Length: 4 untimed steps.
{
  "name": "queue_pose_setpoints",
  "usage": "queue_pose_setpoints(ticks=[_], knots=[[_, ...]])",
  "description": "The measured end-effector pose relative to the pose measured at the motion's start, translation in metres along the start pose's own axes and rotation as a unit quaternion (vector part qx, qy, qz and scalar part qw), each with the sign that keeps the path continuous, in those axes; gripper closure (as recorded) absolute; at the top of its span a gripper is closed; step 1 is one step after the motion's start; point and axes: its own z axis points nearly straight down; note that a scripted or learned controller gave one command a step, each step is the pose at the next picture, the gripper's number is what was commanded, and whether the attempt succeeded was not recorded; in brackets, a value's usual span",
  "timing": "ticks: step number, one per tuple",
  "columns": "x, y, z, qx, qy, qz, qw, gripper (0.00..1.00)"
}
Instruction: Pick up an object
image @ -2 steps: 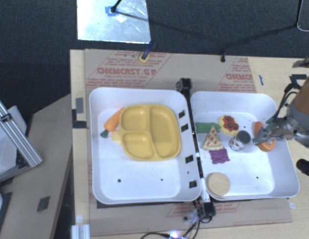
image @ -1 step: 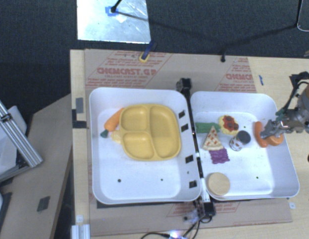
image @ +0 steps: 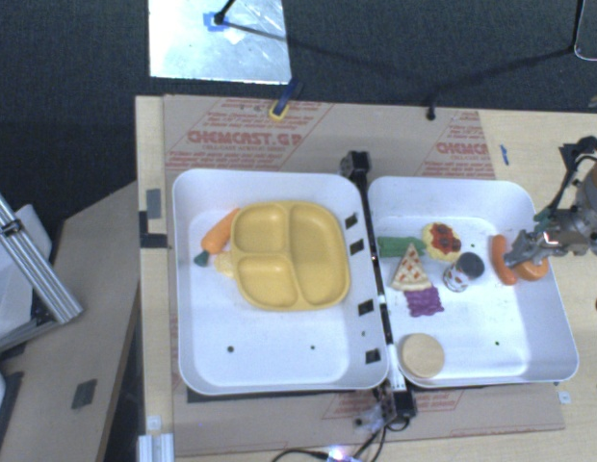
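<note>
Reaching in from the 3 o'clock edge, the arm is being seen low over the right bin.
Gripper (image: 526, 249): it is being held at the 3 o'clock side of the right bin (image: 530, 354), right over an orange object (image: 515, 268); whether it is parted or closed cannot be told, and nothing is being shown as gripped.
Orange object: it is lying on the bin floor, partly covered by the gripper.
Can (image: 462, 272): it is lying just at 9 o'clock of the orange object.
Tart (image: 441, 240): a yellow piece with a red top is sitting at 11 o'clock of the can.
Pizza slice (image: 409, 269): it is lying at 9 o'clock of the can, below a green piece (image: 395, 246).
Purple piece (image: 425, 302): it is lying at 6 o'clock of the pizza slice.
Tan disc (image: 423, 355): it is resting at the bin's 7 o'clock corner.
Left bin (image: 212, 354): a yellow divided plate (image: 284, 255) is being borne, with a carrot (image: 219, 231) touching its 9 o'clock rim.
</note>
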Motion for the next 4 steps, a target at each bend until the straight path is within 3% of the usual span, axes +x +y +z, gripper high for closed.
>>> queue_pose_setpoints(ticks=[4], knots=[[0.202, -0.014, -0.011, 0.001, 0.002, -0.003, 1.0000, 1.00]])
